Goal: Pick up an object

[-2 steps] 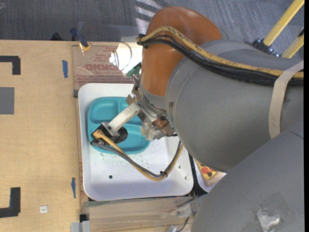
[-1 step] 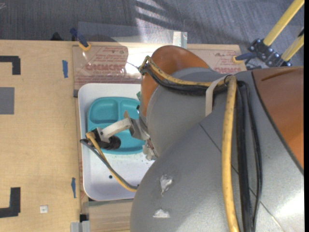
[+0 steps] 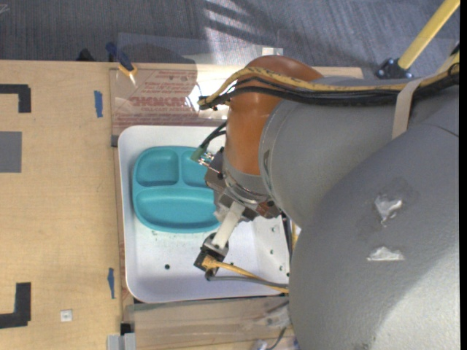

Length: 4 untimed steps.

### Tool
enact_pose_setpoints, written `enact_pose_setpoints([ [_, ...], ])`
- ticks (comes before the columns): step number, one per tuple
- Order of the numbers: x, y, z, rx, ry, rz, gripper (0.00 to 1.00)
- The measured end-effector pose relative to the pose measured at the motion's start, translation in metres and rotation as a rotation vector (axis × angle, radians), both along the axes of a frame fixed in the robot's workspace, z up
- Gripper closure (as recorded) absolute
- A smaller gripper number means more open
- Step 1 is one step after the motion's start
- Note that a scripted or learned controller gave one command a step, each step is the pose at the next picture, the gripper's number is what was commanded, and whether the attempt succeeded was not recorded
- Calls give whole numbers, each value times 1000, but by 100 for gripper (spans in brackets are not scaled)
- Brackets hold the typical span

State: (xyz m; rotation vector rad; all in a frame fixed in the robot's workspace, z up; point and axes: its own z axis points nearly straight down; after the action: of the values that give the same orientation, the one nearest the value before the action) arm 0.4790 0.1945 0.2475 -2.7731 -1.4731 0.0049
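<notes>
Gripper: mostly tucked under the wrist, so I cannot tell whether it is clenched or released. It sits at the right rim of a teal divided plate. The plate lies flat in the white bin, toward its left side. A cardboard sheet lies just left of the bin.

— Where was there room in the white bin?
— Along the near side. A bare strip of floor ran between the teal divided tray and the near wall.
— And farther in?
— The tray filled the far left part, with only a narrow gap to the left wall.
— The right side?
— Blocked. The grey arm hung over the bin's right part. Beneath it there was perhaps more bare floor, but I couldn't tell.
</notes>
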Motion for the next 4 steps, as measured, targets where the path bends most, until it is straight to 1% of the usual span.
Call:
enact_pose_setpoints([
  [1, -1, 31, -35, -2, 3, -321, 100],
  [2, 2, 30, -51, -2, -3, -706, 100],
  [3, 44, 30, 101, 8, -11, -764, 100],
  [4, -1, 30, 22, -7, 0, -713, 100],
])
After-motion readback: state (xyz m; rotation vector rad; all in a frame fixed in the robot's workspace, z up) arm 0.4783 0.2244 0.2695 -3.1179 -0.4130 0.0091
